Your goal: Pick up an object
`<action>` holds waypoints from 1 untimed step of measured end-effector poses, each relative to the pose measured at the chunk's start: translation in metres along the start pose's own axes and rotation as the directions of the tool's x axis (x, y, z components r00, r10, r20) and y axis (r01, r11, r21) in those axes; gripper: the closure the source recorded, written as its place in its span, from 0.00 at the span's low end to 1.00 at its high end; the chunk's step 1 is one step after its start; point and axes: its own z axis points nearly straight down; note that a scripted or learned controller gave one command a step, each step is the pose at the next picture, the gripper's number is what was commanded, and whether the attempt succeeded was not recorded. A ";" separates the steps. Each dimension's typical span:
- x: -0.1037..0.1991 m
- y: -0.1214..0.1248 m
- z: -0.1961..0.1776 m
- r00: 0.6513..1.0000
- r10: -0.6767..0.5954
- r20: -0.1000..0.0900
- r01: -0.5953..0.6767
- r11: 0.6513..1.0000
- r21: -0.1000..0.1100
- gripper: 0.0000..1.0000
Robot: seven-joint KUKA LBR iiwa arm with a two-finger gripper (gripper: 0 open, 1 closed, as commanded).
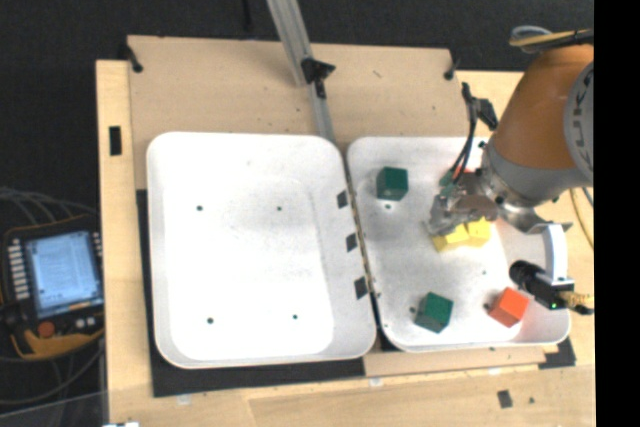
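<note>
Bench (250, 80) of pale wood, seen from above at a slant. Far left, off the bench edge: a handheld control pendant (55, 280) with a lit screen, cables trailing behind it.

Left bin (250, 245): white, shallow, rounded corners, a few small dark dots on its floor. A grey metal rail (285, 0) runs down from the top of the view and ends near the gap between the bins.

Right bin (400, 325): touching the left one along a seam with small dark clips. Contents, left to right:
- green cube (392, 183), upper left part of the bin, sitting alone.
- second green cube (434, 312), lower part, near the front wall, slightly turned.
- yellow block (462, 234), mid-bin, lying flat, directly under the gripper.
- orange cube (507, 306), lower right corner, just beside a black fitting on the arm's cabling.

Gripper (455, 212): low over the right bin, its tip down at the top edge of the yellow block. Finger spacing too small and blurred to read; cannot tell whether the block is gripped or merely touched. Block looks to be resting on the bin floor.

Arm (545, 130): orange and grey, entering from the right, wires along the wrist.
</note>
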 end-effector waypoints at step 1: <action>-0.001 0.002 -0.031 1.000 -0.001 0.000 0.001 1.000 0.002 1.00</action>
